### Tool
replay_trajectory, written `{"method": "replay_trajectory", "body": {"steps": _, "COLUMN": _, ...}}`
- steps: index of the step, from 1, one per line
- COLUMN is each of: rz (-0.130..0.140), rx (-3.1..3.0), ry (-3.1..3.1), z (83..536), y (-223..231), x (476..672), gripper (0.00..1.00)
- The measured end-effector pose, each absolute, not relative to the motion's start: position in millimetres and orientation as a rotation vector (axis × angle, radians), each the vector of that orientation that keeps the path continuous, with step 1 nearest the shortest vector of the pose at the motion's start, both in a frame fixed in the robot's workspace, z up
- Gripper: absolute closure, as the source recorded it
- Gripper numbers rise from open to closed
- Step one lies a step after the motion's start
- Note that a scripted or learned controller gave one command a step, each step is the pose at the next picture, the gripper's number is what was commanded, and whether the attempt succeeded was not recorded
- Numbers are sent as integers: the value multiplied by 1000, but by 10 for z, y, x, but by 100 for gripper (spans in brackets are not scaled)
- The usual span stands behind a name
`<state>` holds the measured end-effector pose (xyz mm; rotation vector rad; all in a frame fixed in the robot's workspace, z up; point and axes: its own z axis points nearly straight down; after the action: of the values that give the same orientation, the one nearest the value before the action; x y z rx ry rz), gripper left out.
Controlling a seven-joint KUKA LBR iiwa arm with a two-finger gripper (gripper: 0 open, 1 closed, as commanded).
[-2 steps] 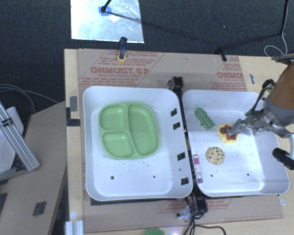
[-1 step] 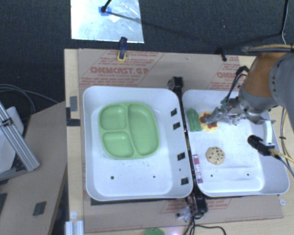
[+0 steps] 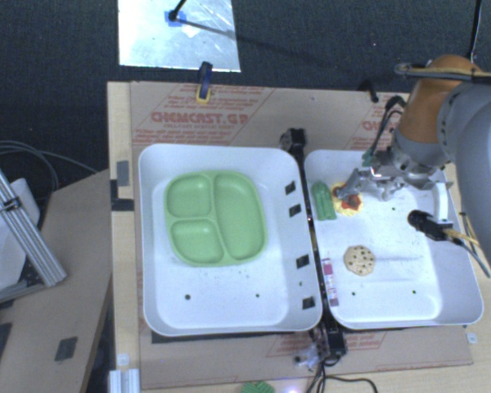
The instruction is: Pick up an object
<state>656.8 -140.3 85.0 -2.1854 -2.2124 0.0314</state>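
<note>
A: Yellow-and-red toy (image 3: 350, 205) looks like the target; it lies in the upper left part of the right bin (image 3: 409, 301), just beside a green block (image 3: 322, 201).

B: Where's the gripper (image 3: 353, 188)?

A: Low over the toy, at its upper edge; contact or a hair apart, too small to tell. Jaws: cannot tell whether apart or together, as the wrist body covers them. Not logging it as held.

B: What could go wrong?

A: My guess: the approach is off-centre, toward the toy's top edge, so closing could pinch a corner and squirt it out. The toy looks flat and small, so it could slip on the lift. The green block is close on the left; a sideways nudge could shove the toy against it, or the grip could catch both.

B: Anything else nearby?

A: Cookie (image 3: 360, 259) lies lower in the same bin, well apart from the gripper; no risk there. Left bin (image 3: 221, 309) holds a green divided plate (image 3: 215, 218); not involved.

B: Progress?

A: Early; grasp stage, nothing lifted by the look of it.
</note>
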Motion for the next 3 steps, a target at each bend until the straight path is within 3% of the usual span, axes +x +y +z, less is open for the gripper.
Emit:
{"method": "replay_trajectory", "body": {"steps": 1, "rz": 23, "rx": -2181, "ry": -2214, "z": 980, "y": -1384, "x": 6577, "gripper": 100}}
{"method": "replay_trajectory", "body": {"steps": 2, "rz": 22, "rx": -2183, "ry": -2219, "z": 969, "y": -1391, "x": 6578, "gripper": 0}}
{"method": "replay_trajectory", "body": {"steps": 3, "rz": -12, "rx": -2221, "ry": -2236, "z": 898, "y": -1390, "x": 6658, "gripper": 0}}
